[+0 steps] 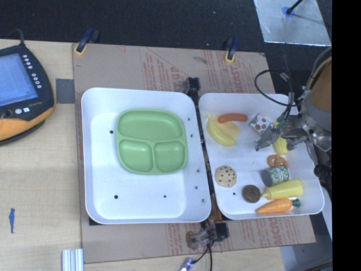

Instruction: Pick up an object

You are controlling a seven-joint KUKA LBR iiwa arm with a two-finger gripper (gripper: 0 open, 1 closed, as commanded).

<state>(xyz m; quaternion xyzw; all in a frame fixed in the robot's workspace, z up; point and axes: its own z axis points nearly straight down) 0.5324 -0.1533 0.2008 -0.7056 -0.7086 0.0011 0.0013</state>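
Note:
My gripper [275, 142] hangs low over the right bin [246, 101], near its right side, and looks open. A small yellow piece [280, 147] lies just below it, by the dark left finger [262, 144]; nothing is visibly gripped. Around it in the bin lie a white and red box [259, 123], an orange ring [277, 161], a green can [277, 175], a yellow bottle [284, 189] and a carrot [274, 206]. Further left are a banana [221, 133], a red sausage [232, 118], a cookie [225, 176] and a brown disc [251, 193].
The left bin [96, 151] holds a green divided plate [152, 141]. An orange-edged control tablet [22, 95] rests on the bench at far left. Black cables [271, 83] loop above the right bin's far corner. Clamps [230, 49] pin the cardboard sheet.

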